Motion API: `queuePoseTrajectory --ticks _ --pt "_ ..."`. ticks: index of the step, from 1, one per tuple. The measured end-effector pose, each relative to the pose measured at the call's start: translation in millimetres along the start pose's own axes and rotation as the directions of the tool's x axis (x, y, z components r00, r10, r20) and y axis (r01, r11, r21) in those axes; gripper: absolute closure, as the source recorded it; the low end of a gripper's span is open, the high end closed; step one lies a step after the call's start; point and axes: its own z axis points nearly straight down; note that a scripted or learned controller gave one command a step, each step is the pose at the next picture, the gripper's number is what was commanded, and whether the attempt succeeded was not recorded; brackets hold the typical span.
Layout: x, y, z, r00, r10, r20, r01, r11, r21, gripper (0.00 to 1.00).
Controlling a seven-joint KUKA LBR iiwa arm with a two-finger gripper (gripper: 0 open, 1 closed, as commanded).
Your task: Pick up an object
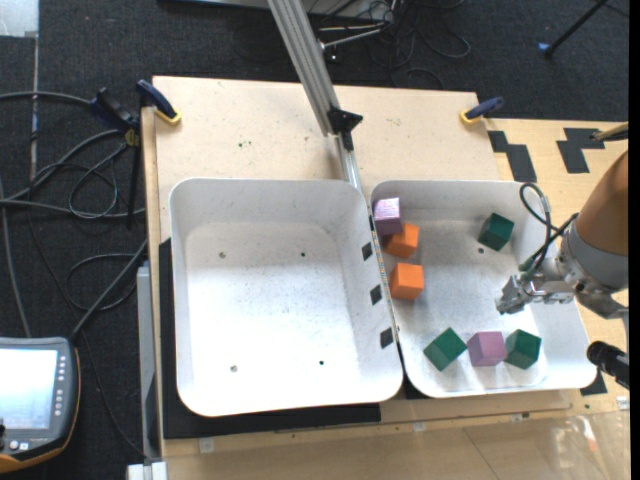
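The right bin holds several small cubes. A purple cube and an orange cube touch near the bin's left wall, with a second orange cube just below them. A green cube sits toward the back right. Along the front lie a green cube, a purple cube and another green cube. My gripper hangs over the right side of this bin, above the front cubes and below the back green one. Nothing shows between its fingers.
The left bin stands beside the right one on the beige bench. A slanted metal rail runs from the top down to the bins' shared wall. Blue and yellow clamps grip the bench corners. A teach pendant lies at lower left.
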Motion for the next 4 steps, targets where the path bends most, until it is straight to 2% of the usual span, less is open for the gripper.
queuePoseTrajectory --ticks 2,4 --pt "-5.5 4.5 -77.1 1.000 0.000 0.001 0.000 1.000 0.001 1.00" --pt "99.7 53.6 -87.8 1.000 -0.004 -0.003 0.004 1.000 0.003 1.00"
